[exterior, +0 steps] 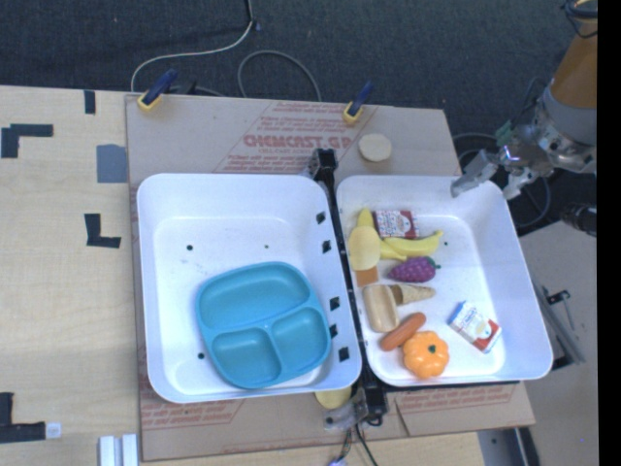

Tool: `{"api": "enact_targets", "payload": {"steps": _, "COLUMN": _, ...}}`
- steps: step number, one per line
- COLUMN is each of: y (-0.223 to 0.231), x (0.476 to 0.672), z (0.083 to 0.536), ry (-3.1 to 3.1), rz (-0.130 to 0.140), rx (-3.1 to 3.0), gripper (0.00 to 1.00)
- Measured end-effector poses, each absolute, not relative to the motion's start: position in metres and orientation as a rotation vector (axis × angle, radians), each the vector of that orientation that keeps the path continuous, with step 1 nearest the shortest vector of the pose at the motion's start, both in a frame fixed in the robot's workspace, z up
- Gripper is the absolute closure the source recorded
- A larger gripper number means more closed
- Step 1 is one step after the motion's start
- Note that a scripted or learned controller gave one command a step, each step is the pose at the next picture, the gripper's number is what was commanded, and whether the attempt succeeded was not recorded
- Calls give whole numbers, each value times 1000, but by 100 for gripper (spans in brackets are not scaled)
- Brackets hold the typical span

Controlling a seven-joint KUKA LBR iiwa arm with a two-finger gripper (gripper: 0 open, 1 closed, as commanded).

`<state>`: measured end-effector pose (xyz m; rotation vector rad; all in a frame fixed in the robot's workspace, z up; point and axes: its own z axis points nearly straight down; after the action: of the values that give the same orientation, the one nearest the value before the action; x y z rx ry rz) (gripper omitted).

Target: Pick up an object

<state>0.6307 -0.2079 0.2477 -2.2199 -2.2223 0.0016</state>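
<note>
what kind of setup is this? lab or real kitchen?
Likely a robot lab bench, not a kitchen: two white bins clamped on a cardboard sheet, toy food such as a small pumpkin and banana, and loose cables over dark carpet.

Both bins [160, 260] look like smooth, glossy white plastic; the tray [262, 323] is matt blue plastic. Under them lies dull brown cardboard [281, 134], on pale wood-look bench [58, 299].

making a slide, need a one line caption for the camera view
Gripper above the right bin's far corner, toy food inside; blue tray in left bin.
</note>
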Motion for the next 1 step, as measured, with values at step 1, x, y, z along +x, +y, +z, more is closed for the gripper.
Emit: {"api": "enact_targets", "payload": {"steps": 1, "y": -159, "x": 613, "z": 79, "ry": -2227, "rz": 2, "rx": -2221, "gripper": 0}}
